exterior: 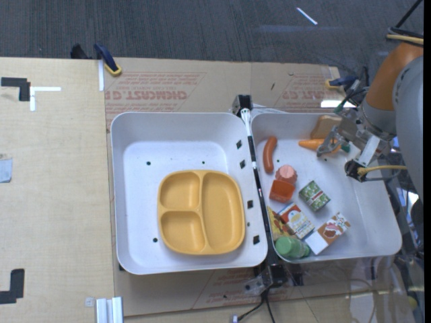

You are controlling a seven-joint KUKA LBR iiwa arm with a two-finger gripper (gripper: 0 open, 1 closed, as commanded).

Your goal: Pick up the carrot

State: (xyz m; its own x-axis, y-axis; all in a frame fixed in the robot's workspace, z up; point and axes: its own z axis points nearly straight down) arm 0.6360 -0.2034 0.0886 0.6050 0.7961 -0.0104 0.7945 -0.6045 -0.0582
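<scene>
The carrot (310, 142) is a small orange piece lying near the back of the right bin (377, 247). My gripper (330, 147) has come down at the carrot's right end and touches or covers that end. The wrist hides the contact, so a grasp cannot be made out. The grey arm with its orange band (387, 79) reaches in from the right.
Also in the right bin are a red sausage (269, 153), a red jar (284, 183), a green box (314, 196), two small cartons (297, 221), a green round item (291, 247) and a tan piece (326, 123) at the back. A yellow divided plate (201, 212) lies in the left bin (128, 180).
</scene>
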